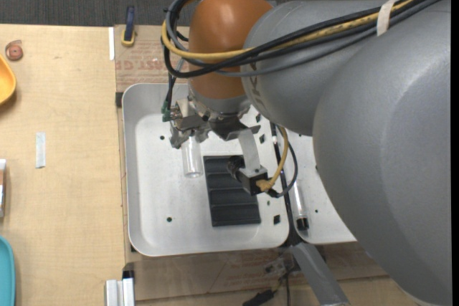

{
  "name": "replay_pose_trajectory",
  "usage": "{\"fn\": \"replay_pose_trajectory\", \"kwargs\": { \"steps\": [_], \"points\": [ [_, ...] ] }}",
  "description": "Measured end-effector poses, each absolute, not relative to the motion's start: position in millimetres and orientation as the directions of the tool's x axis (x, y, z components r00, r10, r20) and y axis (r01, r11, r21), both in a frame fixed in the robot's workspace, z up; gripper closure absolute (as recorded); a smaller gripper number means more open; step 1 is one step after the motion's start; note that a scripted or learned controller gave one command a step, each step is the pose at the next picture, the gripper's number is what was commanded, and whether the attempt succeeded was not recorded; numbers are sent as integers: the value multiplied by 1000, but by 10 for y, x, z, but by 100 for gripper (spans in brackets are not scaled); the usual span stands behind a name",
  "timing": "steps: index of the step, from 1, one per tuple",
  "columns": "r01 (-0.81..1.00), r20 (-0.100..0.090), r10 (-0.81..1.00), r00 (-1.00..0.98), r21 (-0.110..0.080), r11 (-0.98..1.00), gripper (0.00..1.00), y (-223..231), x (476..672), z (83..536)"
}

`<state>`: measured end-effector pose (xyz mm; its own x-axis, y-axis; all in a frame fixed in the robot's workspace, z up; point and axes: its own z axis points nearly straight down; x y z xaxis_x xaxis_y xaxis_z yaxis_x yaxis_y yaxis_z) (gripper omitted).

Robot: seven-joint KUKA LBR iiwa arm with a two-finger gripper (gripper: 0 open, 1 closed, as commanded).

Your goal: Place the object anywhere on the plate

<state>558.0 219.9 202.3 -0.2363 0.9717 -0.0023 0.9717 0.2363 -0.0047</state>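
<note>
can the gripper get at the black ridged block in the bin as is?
Probably yes. The gripper hangs directly over the black ridged block in the white bin, with nothing lying on the block.

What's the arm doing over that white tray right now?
Gripper low inside the white bin, grip unclear. Black ridged block flat on bin floor, just below gripper. Arm's grey bulk covers the bin's right side.

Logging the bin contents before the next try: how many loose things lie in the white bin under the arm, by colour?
Black: 2, a ribbed block and a marker-like stick beside it.
Clear: 1, a small tube near the gripper.
Total: 3 in the bin.
</note>
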Motion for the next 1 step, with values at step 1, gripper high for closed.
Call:
{"fn": "replay_pose_trajectory", "kwargs": {
  "steps": [1],
  "points": [
    [972, -2, 972, -236, -4, 236, 0, 2198, 5582, 2024]
  ]
}}
